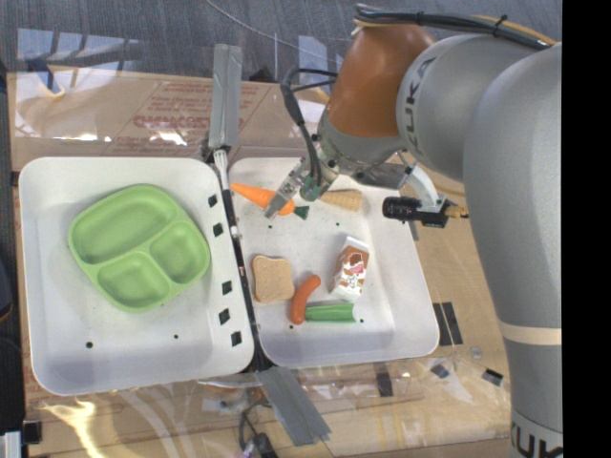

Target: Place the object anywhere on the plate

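One "KUKA" mark [412,92] on arm [496,160]

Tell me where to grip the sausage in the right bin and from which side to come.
Grip the sausage across its middle, coming straight down from above. It lies flat, slanting up to the right. Its lower end sits close to the green vegetable, and the toast slice lies to its left, so the middle likely offers the most room.

Toast slice [272,278], sausage [305,297], green bean [330,313] (touching the sausage) and milk carton [352,268] nearby.
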You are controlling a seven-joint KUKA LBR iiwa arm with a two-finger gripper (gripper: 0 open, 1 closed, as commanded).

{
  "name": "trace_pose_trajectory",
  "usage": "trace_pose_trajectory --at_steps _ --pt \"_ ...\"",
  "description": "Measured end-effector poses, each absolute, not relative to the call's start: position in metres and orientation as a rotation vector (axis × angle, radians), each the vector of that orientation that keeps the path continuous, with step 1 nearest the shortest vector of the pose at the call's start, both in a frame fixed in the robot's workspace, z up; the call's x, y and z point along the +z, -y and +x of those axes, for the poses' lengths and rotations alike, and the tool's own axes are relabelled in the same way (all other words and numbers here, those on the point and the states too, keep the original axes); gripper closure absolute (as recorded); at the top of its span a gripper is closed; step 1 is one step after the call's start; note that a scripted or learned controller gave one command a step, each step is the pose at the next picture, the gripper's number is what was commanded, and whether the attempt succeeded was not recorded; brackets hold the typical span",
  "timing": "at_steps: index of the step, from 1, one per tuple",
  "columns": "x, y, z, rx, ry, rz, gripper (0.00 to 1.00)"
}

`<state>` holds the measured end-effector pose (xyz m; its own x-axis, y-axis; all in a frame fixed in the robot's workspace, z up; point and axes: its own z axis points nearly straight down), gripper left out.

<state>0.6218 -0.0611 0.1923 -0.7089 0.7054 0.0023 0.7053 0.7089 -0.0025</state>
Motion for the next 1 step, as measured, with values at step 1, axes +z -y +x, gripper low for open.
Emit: trace_pose_trajectory --at_steps 1 --pt "0.1913 -0.0182 0.6081 0.001 2.99 -0.948 1.0"
